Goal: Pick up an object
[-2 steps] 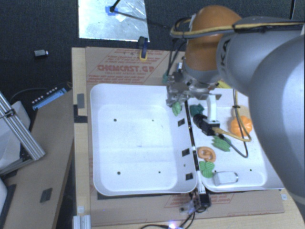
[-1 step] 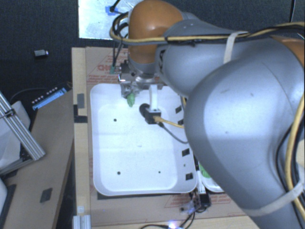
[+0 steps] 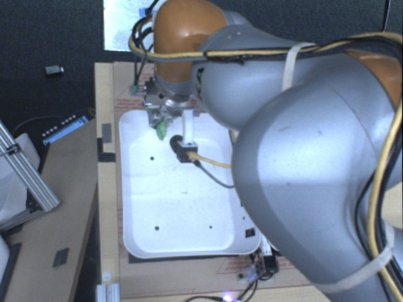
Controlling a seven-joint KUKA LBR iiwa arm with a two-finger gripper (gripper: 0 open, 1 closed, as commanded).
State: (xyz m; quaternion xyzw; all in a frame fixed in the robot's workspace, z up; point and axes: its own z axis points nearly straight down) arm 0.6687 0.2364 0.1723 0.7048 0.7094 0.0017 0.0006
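My big grey elbow link (image 3: 315,168) fills the near right, w/ yellow and black cables (image 3: 371,200) strapped along it. Below it, the near rim of the white bin (image 3: 182,251) sits on the tabletop (image 3: 69,187); bin floor is bare apart from a few small dark dots. Further in, the jaws (image 3: 169,128) hang over the bin's far-left part, under the orange band (image 3: 182,24) at my wrist. Can't tell if the jaws are apart or closed, the wrist hardware covers them. The only candidate obj I see is a small green object (image 3: 161,130), right at the jaw tips, touching or just beside them on their left, near the bin's far wall. It's bright green, short, long axis roughly upright w/ a slight tilt; too small to name further, and can't tell whether it's pinched or lying on the floor. Just right of it a black fitting (image 3: 182,150) w/ a yellow lead belongs to my tool, not to the bin. My guess: grasp is under way, not yet confirmed, so the next move turns on the obj sitting centred btw the jaws.
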